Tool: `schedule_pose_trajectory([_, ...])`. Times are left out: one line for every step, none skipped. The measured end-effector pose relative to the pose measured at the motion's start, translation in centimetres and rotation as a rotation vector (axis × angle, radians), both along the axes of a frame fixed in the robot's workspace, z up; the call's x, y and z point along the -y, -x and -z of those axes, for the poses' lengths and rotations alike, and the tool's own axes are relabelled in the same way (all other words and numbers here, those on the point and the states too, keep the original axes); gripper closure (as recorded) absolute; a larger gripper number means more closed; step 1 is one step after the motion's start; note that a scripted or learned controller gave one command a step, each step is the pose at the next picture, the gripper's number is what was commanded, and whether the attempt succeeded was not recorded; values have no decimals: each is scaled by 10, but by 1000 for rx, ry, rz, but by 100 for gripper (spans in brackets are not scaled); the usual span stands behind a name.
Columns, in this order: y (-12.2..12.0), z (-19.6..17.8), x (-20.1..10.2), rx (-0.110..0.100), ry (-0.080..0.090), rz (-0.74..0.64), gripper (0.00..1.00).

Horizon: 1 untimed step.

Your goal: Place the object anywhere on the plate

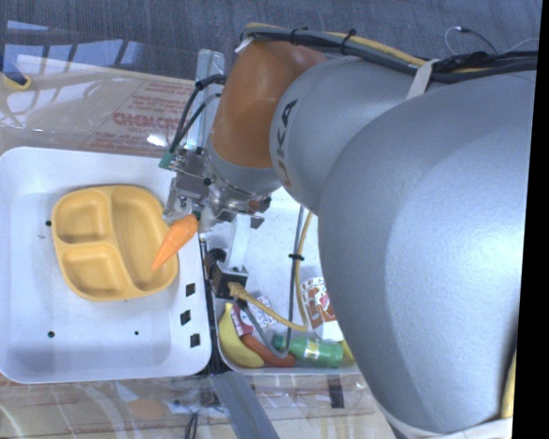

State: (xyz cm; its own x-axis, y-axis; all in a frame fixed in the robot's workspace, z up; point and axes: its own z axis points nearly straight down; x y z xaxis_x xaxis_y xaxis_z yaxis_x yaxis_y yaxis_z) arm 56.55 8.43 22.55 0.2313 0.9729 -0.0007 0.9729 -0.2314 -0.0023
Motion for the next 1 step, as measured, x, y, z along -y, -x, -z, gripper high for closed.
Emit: schedule_pose_trajectory([-38, 73, -29, -1, 1, 485, 100])
